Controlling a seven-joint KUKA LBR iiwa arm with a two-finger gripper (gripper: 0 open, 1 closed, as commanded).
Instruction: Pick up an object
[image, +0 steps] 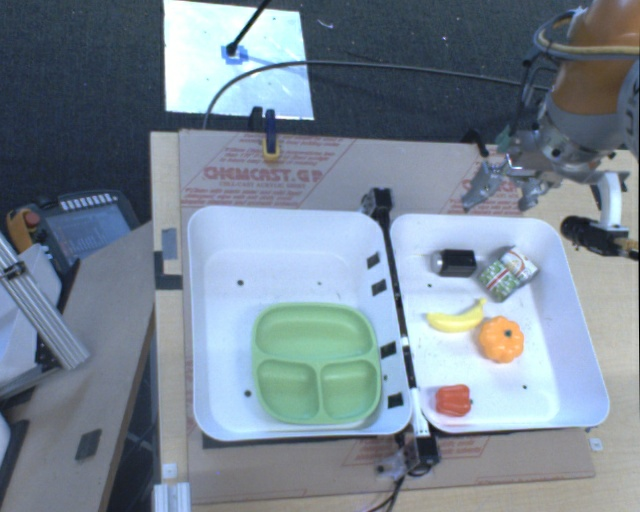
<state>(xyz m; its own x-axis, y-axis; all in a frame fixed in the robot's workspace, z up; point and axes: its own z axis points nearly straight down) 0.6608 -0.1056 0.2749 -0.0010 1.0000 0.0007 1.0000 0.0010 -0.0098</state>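
Cardboard-topped desk (300, 165) carries two bins; at three o'clock in the right bin (575, 330) lies a banana (455, 318), light, smooth, best pinched mid-curve, while the tool (505, 190) hovers at one o'clock, fingers apart, empty.

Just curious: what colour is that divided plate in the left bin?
Light green: the divided plate, seen in the camera view.

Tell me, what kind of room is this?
Probably a robot lab, not a kitchen: a robot arm reaches over two white bins, toy food like a banana sits inside, and cables run about.
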